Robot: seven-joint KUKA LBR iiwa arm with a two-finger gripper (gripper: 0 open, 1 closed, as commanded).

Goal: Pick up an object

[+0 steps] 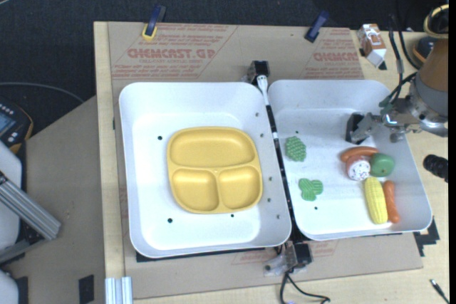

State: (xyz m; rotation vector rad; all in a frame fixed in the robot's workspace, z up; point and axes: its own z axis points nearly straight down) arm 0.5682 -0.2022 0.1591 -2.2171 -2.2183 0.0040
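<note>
My gripper (380, 132) hangs over the far right part of the right bin (320, 107), open, with nothing between its fingers. Just below it lies an orange sausage (358, 153), with a white ball (358, 169) and a green ball (382, 165) beside it. A yellow corn cob (375, 199) and an orange carrot (391, 201) lie nearer the front right corner. Two green leafy pieces sit toward the bin's left side, one (295, 148) further back and one (311, 188) nearer the front.
The left bin (142, 153) holds a yellow divided plate (214, 169). A black divider clamp (260, 71) sits between the bins at the back. Clips (152, 23) hold the cardboard base at the far edge.
</note>
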